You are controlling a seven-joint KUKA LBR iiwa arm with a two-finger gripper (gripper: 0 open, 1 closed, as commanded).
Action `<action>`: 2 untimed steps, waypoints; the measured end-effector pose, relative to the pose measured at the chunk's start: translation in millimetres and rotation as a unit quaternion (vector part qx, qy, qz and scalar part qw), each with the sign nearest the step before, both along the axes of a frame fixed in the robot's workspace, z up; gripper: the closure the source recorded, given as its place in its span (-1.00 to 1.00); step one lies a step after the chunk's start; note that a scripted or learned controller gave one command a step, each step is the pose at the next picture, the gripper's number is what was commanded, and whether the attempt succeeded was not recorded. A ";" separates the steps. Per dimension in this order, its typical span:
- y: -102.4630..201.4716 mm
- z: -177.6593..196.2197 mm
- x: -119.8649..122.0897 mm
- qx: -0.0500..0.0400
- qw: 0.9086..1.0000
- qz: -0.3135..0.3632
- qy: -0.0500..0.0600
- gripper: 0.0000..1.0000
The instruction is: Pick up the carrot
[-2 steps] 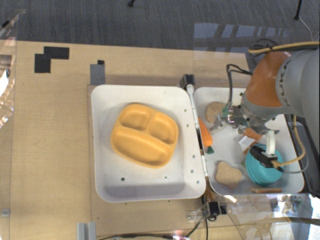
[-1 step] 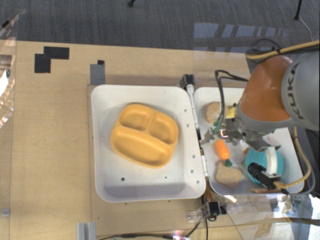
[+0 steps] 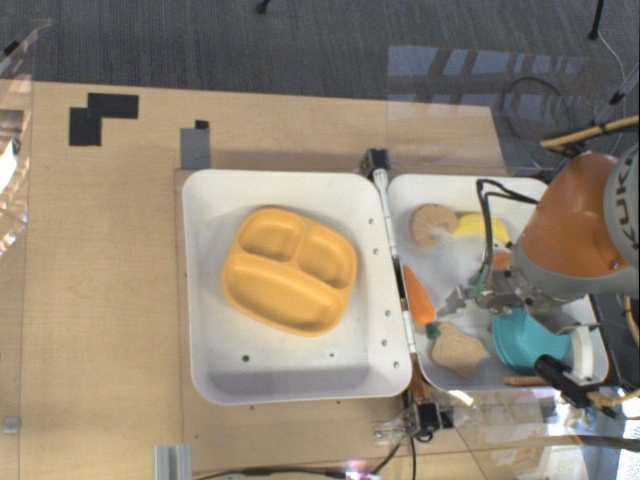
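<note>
Carrot (image 3: pixel 418 295) lies in right bin (image 3: pixel 440 196), along its left wall, slanted, tip toward top-left; just below it a tan bread-like piece (image 3: pixel 458 349); gripper (image 3: pixel 472 297) sits near carrot's right side, over bin middle; can't tell how far it's opened, nothing seen betw. it; teal cup (image 3: pixel 530 339) under arm; yellow divided plate (image 3: pixel 289 268) in left bin (image 3: pixel 200 298); round tan piece (image 3: pixel 432 222) and yellow item (image 3: pixel 482 228) at right bin's top.

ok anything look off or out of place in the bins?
Nothing spilled or damaged. The carrot lies tight against the right bin's left wall, an awkward spot for a grasp. The yellow divided plate sits skewed in the left bin.
</note>
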State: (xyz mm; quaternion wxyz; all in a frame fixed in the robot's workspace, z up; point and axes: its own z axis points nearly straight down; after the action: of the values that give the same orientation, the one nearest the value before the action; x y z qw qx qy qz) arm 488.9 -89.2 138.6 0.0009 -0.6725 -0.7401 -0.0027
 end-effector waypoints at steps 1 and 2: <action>64.4 46.6 41.9 -0.001 0.992 -0.128 -0.001 -1.00; 0.8 -25.0 13.6 -0.002 0.997 -0.078 0.001 -1.00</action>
State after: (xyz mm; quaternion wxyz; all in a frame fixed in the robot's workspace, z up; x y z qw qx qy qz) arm 502.5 -88.4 113.6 0.0003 -0.7282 -0.6854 -0.0003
